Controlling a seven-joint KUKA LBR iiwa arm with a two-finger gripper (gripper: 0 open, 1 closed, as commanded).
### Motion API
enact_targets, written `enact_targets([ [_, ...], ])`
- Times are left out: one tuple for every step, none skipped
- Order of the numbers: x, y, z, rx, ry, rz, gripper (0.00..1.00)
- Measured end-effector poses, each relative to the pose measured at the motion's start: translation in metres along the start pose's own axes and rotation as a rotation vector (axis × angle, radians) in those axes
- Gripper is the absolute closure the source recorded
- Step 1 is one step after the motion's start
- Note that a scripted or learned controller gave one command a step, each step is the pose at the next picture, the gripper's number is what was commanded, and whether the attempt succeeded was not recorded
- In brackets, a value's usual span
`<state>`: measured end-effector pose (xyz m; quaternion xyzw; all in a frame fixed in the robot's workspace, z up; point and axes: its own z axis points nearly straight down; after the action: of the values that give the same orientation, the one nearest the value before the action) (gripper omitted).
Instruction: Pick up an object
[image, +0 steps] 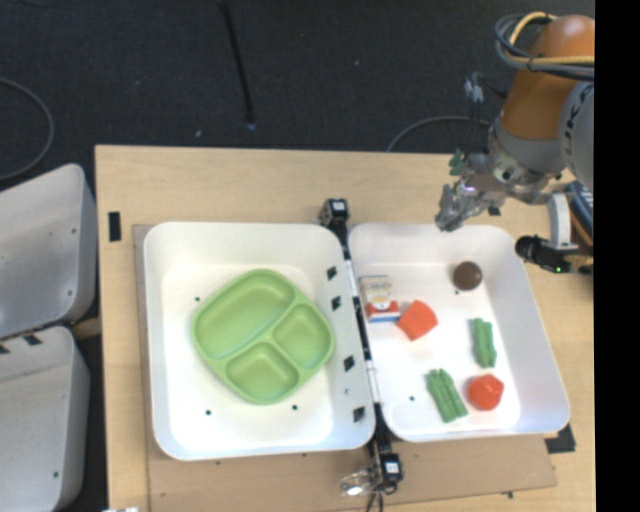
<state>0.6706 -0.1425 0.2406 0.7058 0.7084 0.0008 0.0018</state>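
The claw (455, 213) is too small to tell its fingers apart.

From my remote seat I see a dark floor (200, 70) filling the top of the view, with thin black cables (237, 70) trailing across it, one looping at the far left and another curving near the upper right. A pale wooden desk (240, 185) sits on it, its surface evenly lit with only soft shadows. To the left of the desk stand two light grey panels (40, 250), one behind the other, close together.
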Motion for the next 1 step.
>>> enact_targets([
  [0.0567, -0.0019, -0.0105, 0.002, 0.003, -0.003, 1.0],
])
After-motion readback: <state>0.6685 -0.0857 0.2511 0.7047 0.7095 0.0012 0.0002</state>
